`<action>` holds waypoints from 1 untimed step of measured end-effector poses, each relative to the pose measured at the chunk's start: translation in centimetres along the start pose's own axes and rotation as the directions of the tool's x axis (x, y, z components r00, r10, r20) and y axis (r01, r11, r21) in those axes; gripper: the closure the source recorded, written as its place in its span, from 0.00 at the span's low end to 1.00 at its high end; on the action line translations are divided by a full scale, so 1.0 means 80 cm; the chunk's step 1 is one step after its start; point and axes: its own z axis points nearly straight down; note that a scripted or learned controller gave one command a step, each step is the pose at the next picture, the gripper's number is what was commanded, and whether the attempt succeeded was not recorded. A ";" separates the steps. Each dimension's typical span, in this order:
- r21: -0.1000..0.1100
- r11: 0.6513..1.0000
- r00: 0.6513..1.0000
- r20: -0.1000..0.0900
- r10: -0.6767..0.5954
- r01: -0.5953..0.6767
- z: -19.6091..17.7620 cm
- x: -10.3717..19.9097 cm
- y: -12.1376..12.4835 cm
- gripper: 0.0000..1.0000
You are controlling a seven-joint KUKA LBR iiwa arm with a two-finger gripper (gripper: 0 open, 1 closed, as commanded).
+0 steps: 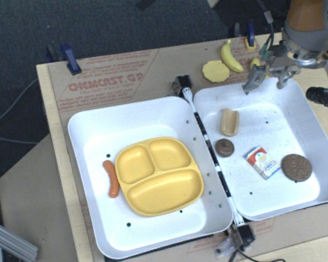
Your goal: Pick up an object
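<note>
Cardboard-topped counter (112,83) with two white bins; our claw (269,76) hovers at the right bin's (320,132) far rim, fingers spread with nothing between them.

We judge the tan block (230,122) nearest: it lies below-left of the claw, inside the bin, long axis running roughly near-to-far.

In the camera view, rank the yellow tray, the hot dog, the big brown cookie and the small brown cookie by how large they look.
1. Yellow tray
2. Hot dog and big brown cookie: one long and thin, one round, too alike to rank
3. Small brown cookie
</note>
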 end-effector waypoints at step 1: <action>0.013 1.000 1.000 -0.004 0.004 -0.004 0.093 0.069 0.001 0.00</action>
